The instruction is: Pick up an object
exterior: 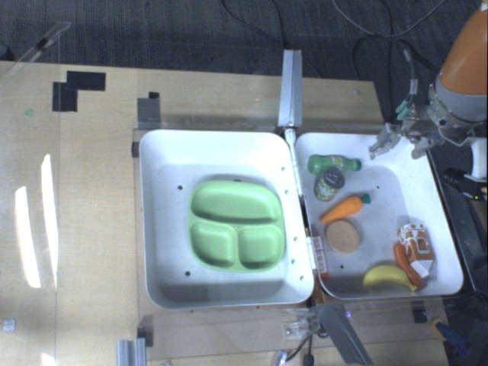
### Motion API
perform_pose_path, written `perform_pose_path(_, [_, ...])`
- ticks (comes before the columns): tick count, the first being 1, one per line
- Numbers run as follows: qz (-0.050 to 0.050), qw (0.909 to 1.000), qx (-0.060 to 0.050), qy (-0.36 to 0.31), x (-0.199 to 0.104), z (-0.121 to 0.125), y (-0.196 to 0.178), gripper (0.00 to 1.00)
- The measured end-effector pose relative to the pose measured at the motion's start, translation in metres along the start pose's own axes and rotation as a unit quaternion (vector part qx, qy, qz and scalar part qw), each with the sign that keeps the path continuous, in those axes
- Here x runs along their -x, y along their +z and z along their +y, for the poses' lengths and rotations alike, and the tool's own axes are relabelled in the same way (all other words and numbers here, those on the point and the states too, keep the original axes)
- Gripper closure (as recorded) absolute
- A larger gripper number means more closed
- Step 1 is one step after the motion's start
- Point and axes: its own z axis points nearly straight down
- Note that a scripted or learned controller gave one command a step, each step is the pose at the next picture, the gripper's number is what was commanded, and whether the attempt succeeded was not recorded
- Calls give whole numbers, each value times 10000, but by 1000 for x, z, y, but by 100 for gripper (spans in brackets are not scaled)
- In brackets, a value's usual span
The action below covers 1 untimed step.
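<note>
I am watching the gripper [399, 139] hovering over the far right corner of the right bin [427, 180], its two fingers spread apart with nothing between them; one fingertip [377, 148] is pointing toward the bin's middle and the other is sitting near the rim on the arm's side. Just behind it the grey wrist is leading up into the orange band [465, 56] at the frame's right edge. Nearest the gripper, toward the divider, a green bottle [333, 163] is lying on its side, and a small round dark-lidded jar [330, 184] is sitting just beside it on the near side (I cannot read its label). Farther toward the camera from the gripper a carrot [343, 207] is lying at a slant, and a flat tan disc [343, 236] is resting just below it. Almost straight below the gripper, against the bin's right wall, an orange and white packet [414, 252] is lying with a banana [388, 277] touching its lower end. Well away from the gripper, across the metal divider [290, 90], the left bin [164, 227] is holding a green sectioned tray [236, 224].
</note>
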Motion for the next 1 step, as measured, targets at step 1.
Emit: perform_pose_path(1, [-22, 9939, 96, -1098, -34, -10, 90, 0])
